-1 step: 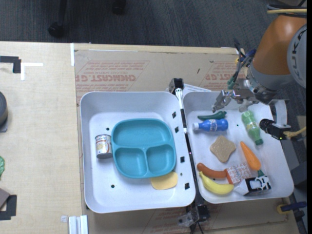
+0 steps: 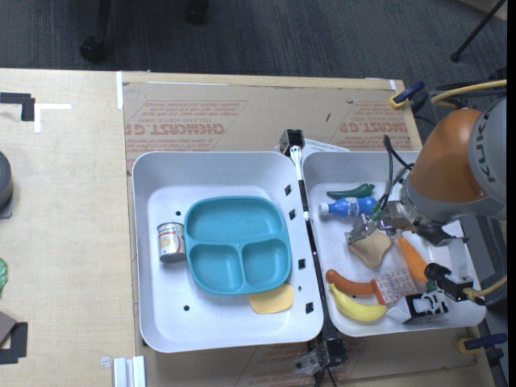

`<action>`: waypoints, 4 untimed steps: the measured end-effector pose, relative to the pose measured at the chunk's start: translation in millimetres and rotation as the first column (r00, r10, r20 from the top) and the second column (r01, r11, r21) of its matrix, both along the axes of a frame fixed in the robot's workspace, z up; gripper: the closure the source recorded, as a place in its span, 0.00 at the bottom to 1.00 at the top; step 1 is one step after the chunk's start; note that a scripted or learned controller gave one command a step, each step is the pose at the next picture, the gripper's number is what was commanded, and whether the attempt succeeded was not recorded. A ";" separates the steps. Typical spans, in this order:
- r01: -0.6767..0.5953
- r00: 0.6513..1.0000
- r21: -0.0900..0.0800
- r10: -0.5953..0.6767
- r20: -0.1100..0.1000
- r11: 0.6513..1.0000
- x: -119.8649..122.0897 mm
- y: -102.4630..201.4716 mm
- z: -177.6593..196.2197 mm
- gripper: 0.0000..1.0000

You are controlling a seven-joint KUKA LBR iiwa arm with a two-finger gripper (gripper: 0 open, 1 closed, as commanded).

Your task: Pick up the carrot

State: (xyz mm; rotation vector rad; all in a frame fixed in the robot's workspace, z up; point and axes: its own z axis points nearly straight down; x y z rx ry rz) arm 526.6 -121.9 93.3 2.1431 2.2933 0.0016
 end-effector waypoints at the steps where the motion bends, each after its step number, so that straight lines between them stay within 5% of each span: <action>1: 0.107 0.994 -0.001 -0.107 0.002 0.994 -32.7 -45.3 0.1 0.00; 2: 0.110 0.994 0.028 -0.110 0.001 0.994 -39.9 -72.1 2.6 0.00; 3: -0.201 0.979 0.026 0.202 -0.005 0.979 -45.2 -78.0 0.8 0.00; 4: -0.194 0.981 0.008 0.194 0.007 0.981 -42.2 -82.5 11.1 1.00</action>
